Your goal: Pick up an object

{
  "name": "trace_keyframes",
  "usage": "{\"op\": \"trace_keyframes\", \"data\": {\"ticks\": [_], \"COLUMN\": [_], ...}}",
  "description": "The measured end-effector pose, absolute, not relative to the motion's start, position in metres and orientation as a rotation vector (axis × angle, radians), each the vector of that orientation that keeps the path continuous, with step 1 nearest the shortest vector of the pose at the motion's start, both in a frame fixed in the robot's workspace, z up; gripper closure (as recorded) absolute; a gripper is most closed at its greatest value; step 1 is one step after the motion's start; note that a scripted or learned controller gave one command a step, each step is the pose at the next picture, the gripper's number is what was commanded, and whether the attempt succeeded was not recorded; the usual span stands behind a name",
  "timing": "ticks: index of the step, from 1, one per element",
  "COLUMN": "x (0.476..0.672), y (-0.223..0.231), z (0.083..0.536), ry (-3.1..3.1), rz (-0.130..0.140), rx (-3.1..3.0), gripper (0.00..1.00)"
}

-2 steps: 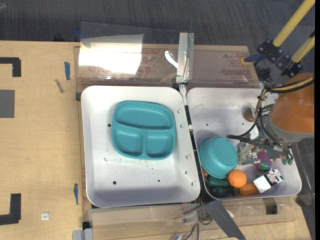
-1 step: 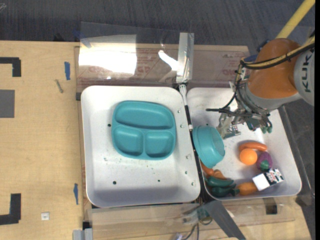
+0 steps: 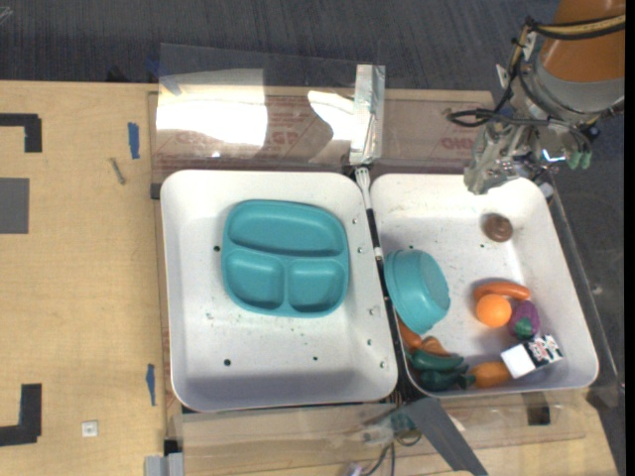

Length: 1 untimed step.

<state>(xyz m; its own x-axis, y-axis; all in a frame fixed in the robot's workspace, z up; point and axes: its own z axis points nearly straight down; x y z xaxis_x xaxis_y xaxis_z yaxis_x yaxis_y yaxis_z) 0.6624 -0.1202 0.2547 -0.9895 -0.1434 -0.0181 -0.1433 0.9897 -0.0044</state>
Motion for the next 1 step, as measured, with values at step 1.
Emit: {"op": "trace_keyframes", "data": {"ticks": [1], "x": [0.6604], "y": [-0.1199], "z": [0.2482], "ry": [3.126], "rz": [0.0], "rx": [-0.224], "gripper": [0.0]}}
